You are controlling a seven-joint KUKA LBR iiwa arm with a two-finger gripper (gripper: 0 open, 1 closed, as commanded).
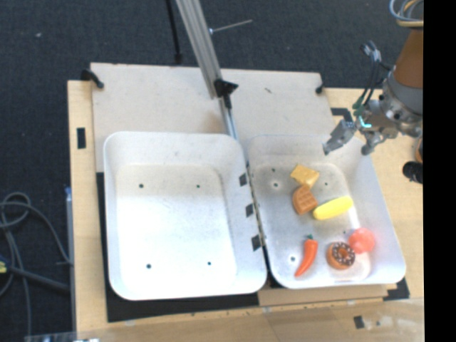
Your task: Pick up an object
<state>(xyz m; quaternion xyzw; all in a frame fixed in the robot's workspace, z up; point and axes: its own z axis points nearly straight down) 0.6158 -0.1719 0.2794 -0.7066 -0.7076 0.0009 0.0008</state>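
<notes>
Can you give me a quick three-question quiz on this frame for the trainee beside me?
1. True or false: the gripper is clamped on the yellow banana.
2. Which item lies nearest the right bin's front edge?
A. yellow wedge
B. orange carrot
C. waffle piece
3. Fill in: the chocolate donut sits just to the ______ of the carrot in the camera view.

Key:
1. False. The gripper hangs over the bin's far right corner, apart from every item, with open fingers.
2. B.
3. Right.
</notes>
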